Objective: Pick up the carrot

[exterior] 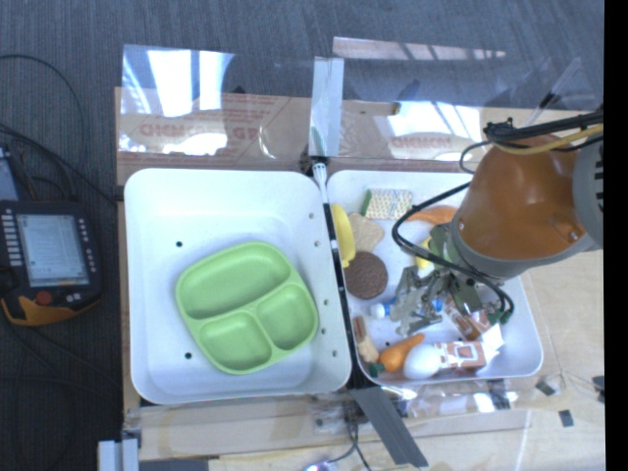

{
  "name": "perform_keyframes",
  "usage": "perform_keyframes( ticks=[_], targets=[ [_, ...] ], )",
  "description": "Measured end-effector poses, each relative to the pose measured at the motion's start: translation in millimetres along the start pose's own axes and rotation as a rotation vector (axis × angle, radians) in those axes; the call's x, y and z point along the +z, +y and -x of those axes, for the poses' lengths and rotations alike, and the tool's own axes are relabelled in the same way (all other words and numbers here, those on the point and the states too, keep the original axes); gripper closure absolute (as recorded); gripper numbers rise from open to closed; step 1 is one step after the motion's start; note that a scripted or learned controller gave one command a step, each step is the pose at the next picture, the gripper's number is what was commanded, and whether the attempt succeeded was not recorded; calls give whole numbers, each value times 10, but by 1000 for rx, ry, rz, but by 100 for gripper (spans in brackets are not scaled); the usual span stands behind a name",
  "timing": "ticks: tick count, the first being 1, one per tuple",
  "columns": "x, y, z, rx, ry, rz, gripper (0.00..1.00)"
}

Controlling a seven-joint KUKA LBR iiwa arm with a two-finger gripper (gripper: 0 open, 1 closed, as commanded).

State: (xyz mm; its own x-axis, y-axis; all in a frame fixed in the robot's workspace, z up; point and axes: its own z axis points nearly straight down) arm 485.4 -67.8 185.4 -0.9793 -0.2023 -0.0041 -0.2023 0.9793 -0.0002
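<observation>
The carrot [399, 351] is a small orange piece lying near the front of the right bin [525, 337], its thin end pointing up and right. A white egg [424, 363] touches it on the right. My gripper [424, 300] hangs low over the middle of the right bin, just behind the carrot and a little to its right. The view shows nothing held in it. The arm's broad orange band [515, 204] hides the bin's back right part.
Around the gripper lie a brown round cookie [367, 275], a yellow banana [342, 235], a cracker packet [388, 204] and a red-and-white carton [463, 354]. The left bin [157, 214] holds a green divided plate [247, 305]. A pendant [49, 253] lies far left.
</observation>
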Motion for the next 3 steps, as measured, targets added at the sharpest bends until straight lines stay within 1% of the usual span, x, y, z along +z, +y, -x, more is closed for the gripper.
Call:
perform_keyframes(
  ticks=[1, 2, 3],
  targets=[
    [16, 2, -8, 0, 3, 2, 0],
    [841, -245, -33, -37, 10, 5, 0],
    [715, -241, -3, -37, 2, 2, 100]
  ],
)
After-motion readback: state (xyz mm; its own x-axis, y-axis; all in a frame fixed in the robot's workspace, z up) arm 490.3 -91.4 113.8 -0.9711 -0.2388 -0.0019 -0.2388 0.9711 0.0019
